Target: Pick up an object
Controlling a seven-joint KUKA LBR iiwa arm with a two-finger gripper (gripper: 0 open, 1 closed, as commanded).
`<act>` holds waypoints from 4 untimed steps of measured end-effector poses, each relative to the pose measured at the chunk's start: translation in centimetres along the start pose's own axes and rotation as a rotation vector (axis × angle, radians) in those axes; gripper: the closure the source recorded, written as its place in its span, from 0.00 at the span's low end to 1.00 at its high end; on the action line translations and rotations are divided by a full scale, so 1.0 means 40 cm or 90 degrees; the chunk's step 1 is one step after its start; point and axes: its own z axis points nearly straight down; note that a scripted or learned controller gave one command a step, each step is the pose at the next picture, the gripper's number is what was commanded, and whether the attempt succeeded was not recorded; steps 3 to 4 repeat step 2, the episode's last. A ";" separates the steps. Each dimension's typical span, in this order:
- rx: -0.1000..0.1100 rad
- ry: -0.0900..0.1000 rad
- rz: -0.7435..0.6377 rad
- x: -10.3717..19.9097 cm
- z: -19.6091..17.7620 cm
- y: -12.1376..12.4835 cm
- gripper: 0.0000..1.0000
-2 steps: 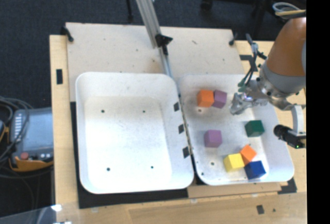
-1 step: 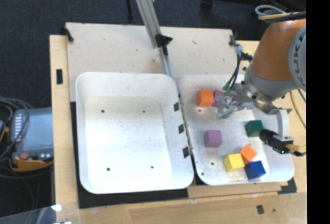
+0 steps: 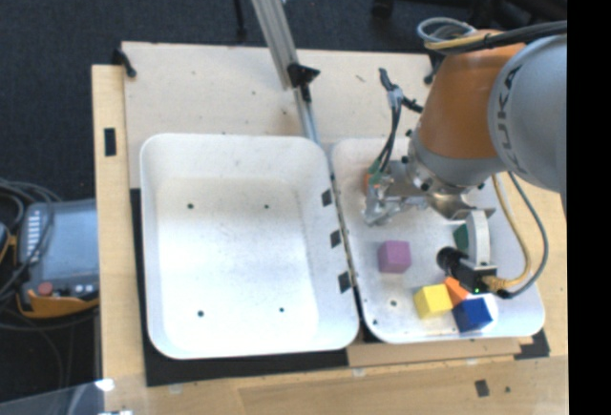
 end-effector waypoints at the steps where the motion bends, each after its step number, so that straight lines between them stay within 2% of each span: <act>1: 0.000 0.001 -0.001 0.138 -0.024 -0.025 1.00; 2: -0.001 0.000 0.000 0.254 -0.027 -0.009 1.00; 4: -0.001 0.000 0.000 0.254 -0.027 -0.009 1.00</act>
